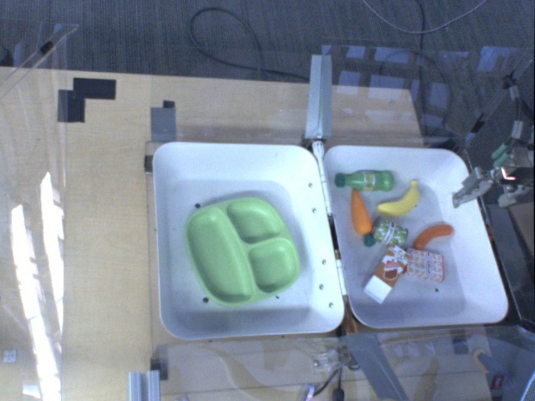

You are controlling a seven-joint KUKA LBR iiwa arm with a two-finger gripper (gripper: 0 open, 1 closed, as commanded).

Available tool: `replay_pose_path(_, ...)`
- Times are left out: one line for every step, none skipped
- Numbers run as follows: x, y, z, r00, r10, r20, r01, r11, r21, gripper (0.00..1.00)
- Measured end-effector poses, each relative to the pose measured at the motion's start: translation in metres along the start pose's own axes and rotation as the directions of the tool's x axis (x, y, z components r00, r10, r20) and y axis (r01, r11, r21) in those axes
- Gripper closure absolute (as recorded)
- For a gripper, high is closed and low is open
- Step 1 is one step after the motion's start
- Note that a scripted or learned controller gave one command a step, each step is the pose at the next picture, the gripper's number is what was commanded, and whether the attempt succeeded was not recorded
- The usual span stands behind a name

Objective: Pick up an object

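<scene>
The right bin holds several small items. A green bottle lies at its back, with a yellow banana beside it. Below the bottle are an orange carrot and a small green can. An orange sausage-shaped piece lies to the right, above a red and white carton. My gripper hovers at the bin's right rim, to the right of the banana, apart from all the items and with nothing seen in it.
The left bin carries a green divided plate. A metal divider post stands behind the seam between the bins. Black cables lie on the floor beyond the bench.
</scene>
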State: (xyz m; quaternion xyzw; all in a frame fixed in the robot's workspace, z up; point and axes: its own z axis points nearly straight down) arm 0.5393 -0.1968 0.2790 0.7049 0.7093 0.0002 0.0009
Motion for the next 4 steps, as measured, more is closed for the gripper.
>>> replay_pose_path(0.01,0.036,0.131,0.986,0.166,-0.001,-0.166,0.986,0.003,0.0)
replay_pose_path(0.036,0.097,0.192,0.998,0.068,0.0,-0.068,0.998,-0.008,0.0)
replay_pose_path(0.038,0.1,0.182,0.998,0.061,0.0,-0.061,0.998,-0.012,1.0)
replay_pose_path(0.096,0.107,0.091,0.999,0.039,-0.001,-0.039,0.999,-0.004,1.0)
